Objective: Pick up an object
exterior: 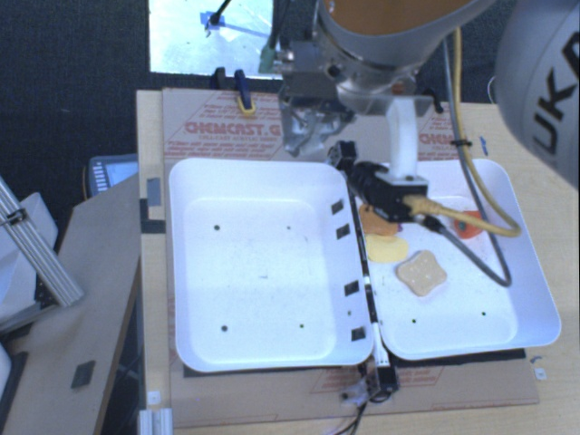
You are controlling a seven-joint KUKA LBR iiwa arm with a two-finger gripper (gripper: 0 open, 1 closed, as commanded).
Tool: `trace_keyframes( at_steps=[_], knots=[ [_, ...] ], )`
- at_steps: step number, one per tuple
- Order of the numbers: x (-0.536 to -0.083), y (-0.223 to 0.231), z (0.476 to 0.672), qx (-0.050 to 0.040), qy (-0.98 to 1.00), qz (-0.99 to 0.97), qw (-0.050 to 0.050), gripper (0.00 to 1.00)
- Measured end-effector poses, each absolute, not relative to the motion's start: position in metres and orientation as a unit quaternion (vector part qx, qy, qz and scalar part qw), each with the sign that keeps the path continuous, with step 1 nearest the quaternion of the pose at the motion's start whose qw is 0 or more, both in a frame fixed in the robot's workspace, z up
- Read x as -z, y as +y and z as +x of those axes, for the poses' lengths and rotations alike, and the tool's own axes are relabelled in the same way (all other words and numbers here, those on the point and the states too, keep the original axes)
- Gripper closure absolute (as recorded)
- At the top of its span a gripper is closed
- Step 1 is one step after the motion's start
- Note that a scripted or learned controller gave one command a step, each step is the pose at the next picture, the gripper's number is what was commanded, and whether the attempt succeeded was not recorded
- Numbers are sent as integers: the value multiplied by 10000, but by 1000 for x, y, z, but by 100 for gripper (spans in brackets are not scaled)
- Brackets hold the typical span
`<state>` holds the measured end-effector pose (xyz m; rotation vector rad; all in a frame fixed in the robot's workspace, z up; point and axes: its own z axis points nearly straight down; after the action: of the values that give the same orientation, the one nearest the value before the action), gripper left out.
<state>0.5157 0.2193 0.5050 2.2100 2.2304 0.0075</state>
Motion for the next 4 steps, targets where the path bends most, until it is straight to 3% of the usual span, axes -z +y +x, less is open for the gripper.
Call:
trace_keyframes(
  at_steps=[1,2,3,4],
  knots=[
    [-505,219,516,-20,7108,7034,6,0],
    [-516,220,516,-36,7122,7020,11,100],
    [-516,220,516,-30,7126,7016,8,0],
    [-535,199,663,-32,7055,7087,36,0]
  ],
)
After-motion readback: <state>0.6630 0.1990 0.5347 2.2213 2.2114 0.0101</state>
